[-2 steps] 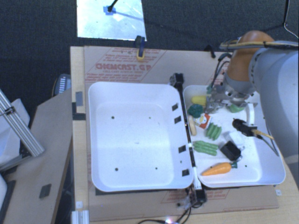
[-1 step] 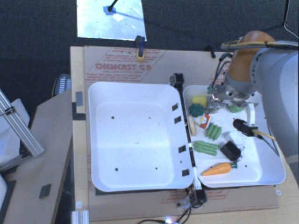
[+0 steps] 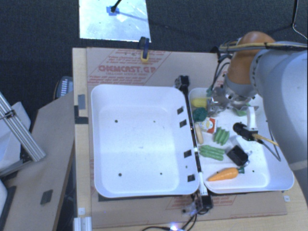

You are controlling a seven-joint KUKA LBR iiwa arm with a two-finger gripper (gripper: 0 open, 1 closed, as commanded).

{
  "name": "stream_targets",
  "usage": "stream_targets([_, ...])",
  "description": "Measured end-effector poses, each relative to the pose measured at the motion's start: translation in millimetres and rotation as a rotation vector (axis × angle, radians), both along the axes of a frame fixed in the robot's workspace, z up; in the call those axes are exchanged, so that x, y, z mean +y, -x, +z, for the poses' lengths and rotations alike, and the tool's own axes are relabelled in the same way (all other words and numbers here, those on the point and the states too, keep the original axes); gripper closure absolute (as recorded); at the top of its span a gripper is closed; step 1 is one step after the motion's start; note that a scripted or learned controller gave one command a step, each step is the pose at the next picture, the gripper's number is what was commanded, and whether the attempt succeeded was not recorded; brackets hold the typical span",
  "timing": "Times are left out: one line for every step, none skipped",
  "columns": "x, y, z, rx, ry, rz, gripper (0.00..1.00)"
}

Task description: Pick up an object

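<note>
Fingers [image 3: 215, 104], spread, just right of the yellow object [image 3: 199, 101].

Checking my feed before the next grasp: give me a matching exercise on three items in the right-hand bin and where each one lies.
Things:
1. carrot
2. long green vegetable
3. yellow piece

Places in the right-hand bin:
A. far left corner, at the top of the view
B. by the near edge, at the bottom of the view
C. midway along, close to the left wall

Pairs: 1-B, 2-C, 3-A
</note>
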State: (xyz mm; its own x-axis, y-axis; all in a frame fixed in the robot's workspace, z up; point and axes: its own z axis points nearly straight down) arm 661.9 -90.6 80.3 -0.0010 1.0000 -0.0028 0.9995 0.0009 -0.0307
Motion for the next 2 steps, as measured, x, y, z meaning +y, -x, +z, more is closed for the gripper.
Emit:
stream_targets([-11.5, 82.8, 3.8, -0.025, -0.004, -0.004, 1.0])
stream_targets([-19.0, 69.9, 4.5, -0.033, -0.002, 0.0, 1.0])
